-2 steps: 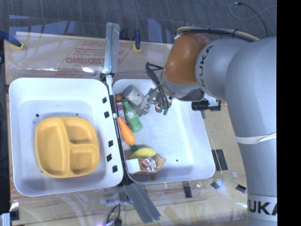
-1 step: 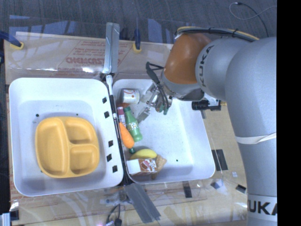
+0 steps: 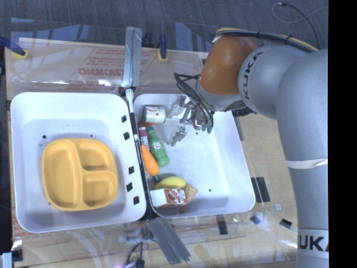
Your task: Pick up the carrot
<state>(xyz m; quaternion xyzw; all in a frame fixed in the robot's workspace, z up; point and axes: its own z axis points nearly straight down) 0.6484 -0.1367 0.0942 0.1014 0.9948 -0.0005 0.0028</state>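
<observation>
Overhead, a slanted view looks down on a surface [image 3: 262,166] carrying two shallow white bins side by side. Inside the left bin [image 3: 22,166] lies a yellow divided tray [image 3: 80,173] with three compartments, sitting flat near the bin's middle. Along the left wall of the right bin [image 3: 231,172] a small group of things is crowded together. The carrot [image 3: 149,160], orange and slender, lies against that wall about halfway down, slanting a little, with its narrower end toward the top of the view. Touching it on its right side is a green bottle [image 3: 158,147], lying down. Just above these two, near the bin's upper left corner, rests a small white can with a red label [image 3: 155,114]. Below the carrot lies a yellow banana [image 3: 172,182], and below that, close to the bin's lower edge, a brown packaged item with a white and red label [image 3: 174,196]. The grey arm [image 3: 290,82] with its orange band [image 3: 223,66] reaches in from the right. Its hand [image 3: 179,134] hangs in the upper part of the right bin, to the right of the can and above and to the right of the carrot, clearly apart from it. The metal fingers look spread apart, with nothing between them.
</observation>
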